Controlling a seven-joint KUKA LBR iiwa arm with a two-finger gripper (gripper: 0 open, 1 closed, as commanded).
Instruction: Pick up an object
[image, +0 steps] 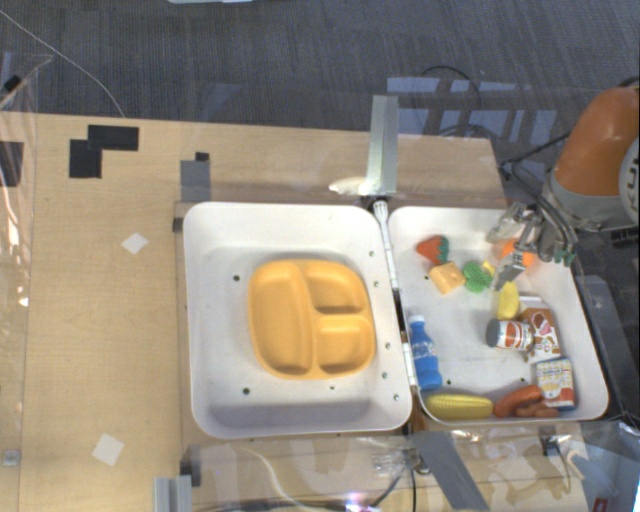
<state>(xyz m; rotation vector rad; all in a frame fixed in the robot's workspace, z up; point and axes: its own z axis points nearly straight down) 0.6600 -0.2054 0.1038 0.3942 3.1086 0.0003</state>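
Arm: gripper (522, 250) low over the right bin's (470, 345) far corner, near a small orange item (529, 257).
Jaws: state cannot be told (too small and blurred).
Objects: toy foods lie loose in the right bin; yellow tray (310, 317) in the left bin (215, 330).
Progress: nothing visibly lifted; pick judged not yet done.

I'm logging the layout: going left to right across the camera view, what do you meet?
Yellow divided plastic tray → blue plastic bottle → orange-yellow toy wedge → small green toy → the arm's hand → small white printed carton.
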